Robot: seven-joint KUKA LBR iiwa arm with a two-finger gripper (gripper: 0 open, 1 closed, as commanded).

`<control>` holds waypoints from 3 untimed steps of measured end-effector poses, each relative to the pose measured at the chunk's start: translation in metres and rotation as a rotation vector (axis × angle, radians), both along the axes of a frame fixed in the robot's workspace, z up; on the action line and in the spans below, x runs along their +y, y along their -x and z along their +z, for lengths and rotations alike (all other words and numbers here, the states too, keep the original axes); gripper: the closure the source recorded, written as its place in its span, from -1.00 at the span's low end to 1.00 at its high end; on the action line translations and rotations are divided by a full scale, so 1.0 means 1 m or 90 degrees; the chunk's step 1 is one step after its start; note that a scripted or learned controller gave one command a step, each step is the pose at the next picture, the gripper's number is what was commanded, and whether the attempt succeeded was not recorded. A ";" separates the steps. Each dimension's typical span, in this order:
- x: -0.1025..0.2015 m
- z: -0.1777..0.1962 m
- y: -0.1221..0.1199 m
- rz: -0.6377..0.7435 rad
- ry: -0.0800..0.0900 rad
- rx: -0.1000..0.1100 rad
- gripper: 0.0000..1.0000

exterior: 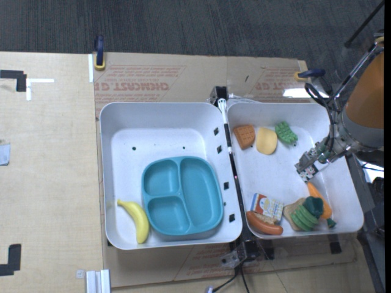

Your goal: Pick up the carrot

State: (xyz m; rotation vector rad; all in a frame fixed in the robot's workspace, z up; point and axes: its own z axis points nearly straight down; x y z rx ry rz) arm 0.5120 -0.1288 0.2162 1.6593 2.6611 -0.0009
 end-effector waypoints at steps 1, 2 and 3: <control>-0.039 -0.087 0.028 0.382 -0.001 0.002 1.00; -0.004 -0.125 -0.022 0.244 -0.001 0.001 1.00; -0.059 -0.121 0.028 0.529 0.006 -0.005 1.00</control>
